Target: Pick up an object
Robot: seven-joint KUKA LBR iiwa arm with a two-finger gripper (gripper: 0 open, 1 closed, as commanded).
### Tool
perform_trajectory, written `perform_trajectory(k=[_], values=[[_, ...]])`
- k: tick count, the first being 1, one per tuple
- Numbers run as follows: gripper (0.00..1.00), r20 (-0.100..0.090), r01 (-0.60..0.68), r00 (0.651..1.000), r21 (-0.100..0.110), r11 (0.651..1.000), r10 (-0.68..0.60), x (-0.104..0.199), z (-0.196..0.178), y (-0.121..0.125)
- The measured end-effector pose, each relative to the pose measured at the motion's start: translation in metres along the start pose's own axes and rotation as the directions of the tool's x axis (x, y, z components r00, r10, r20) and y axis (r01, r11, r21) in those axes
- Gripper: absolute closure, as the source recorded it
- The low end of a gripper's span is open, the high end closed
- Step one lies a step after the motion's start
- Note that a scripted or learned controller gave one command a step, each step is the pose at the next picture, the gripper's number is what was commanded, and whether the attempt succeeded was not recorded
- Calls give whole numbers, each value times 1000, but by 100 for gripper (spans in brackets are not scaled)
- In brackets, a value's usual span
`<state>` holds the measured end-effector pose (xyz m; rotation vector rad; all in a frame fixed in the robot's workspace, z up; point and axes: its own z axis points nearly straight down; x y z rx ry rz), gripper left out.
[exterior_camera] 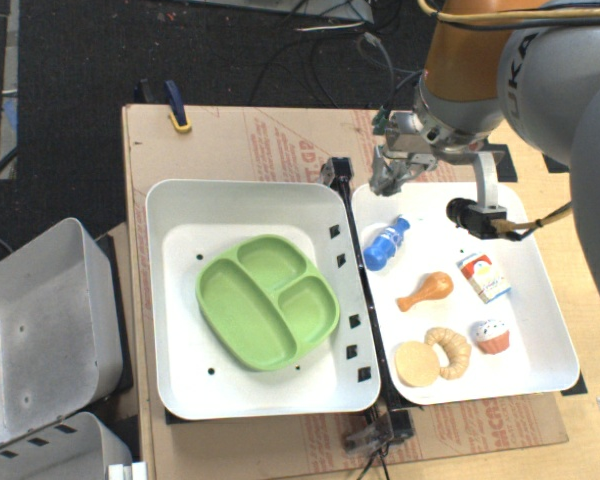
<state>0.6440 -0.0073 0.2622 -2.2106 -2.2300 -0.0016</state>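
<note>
The blue bottle (383,246) looks the likeliest thing to pick up. It lies on its side at a slant near the left wall of the right bin (540,366), cap end toward the far edge, with bare white floor all round it, so a grasp from above would meet nothing else. The tool (390,180) hangs over the far left corner of that bin, just beyond the bottle's cap and not touching it. Whether it is spread or pressed together I cannot tell from this angle, and nothing shows in its grip. It probably stands there because the arm (540,58) comes in from the right and has to pass over the other toys to get there. Those toys lie loose and mostly apart toward the near side: an orange drumstick (425,291), a small carton (483,276), a cupcake (492,336), and a ring pastry (450,351) leaning on a flat tan cookie (414,364). That touching pair would be harder to lift singly. The left bin (180,218) holds a green divided plate (268,301) lying flat, too broad for an easy pinch. Both bins sit side by side on the bench (240,138).
</note>
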Motion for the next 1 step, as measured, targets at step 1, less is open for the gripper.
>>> perform_trajectory(k=[1], values=[[100, 0, 1, 1000, 1, 1000, -1, 63, 7, -6]])
